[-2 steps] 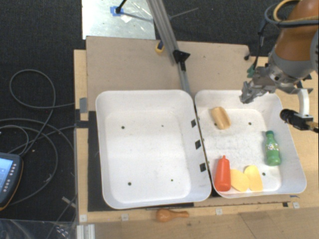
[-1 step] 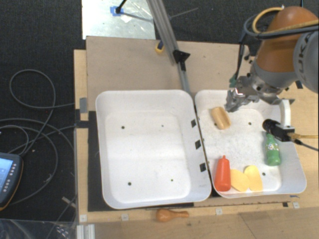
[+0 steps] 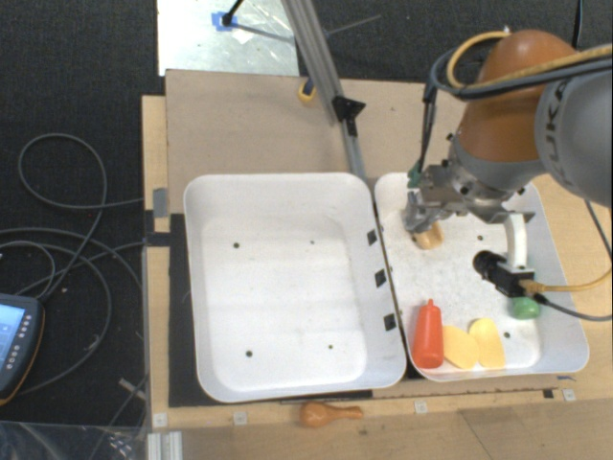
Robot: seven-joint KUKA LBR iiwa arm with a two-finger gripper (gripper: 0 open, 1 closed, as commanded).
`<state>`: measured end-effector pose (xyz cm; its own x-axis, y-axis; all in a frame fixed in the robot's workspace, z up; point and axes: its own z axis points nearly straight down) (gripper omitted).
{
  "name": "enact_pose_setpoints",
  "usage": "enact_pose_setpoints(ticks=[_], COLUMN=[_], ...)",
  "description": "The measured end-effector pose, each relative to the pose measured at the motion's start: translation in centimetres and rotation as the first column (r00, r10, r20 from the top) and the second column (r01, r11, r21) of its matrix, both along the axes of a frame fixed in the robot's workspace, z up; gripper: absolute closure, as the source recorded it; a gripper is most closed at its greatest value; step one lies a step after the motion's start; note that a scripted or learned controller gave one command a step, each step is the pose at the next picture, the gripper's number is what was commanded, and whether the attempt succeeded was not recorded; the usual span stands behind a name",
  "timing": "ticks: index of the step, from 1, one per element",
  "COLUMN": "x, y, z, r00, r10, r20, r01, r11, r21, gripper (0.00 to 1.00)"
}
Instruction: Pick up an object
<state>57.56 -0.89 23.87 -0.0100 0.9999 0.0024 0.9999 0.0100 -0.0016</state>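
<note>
**Gripper low over the tan piece in the right bin**

I see the gripper (image 3: 422,220) down at the far-left corner of the right bin (image 3: 565,348), over a small tan piece (image 3: 428,238). I cannot tell if it has hold of it. The arm (image 3: 517,103) reaches in from the right and bends steeply down. A red bottle (image 3: 427,334) and yellow pieces (image 3: 474,344) lie along the near edge, probably loose stock for picking.

on the dark floor at the left lie black cables (image 3: 67,209), and a handheld device (image 3: 17,341) sits at the left edge. a grey metal pole (image 3: 321,60) slants over the far bench. near the front edge lies a small brown thing (image 3: 330,413), maybe a wooden pear.
</note>
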Motion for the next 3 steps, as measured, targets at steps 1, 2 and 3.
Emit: enact_pose_setpoints(ticks=[1, 2, 3], x=[-1.5, -3.1, -3.0], y=[4.6, 9.6, 9.2], z=[0.7, -0.6, -0.6], r00=[1.000, 1.000, 1.000], r10=[0.000, 0.000, -0.007], r20=[0.002, 0.001, 0.003], r01=[0.000, 0.000, 0.008], r11=[1.000, 1.000, 1.000], r21=[0.000, 0.000, -0.001], gripper=[1.00, 1.00, 0.00])
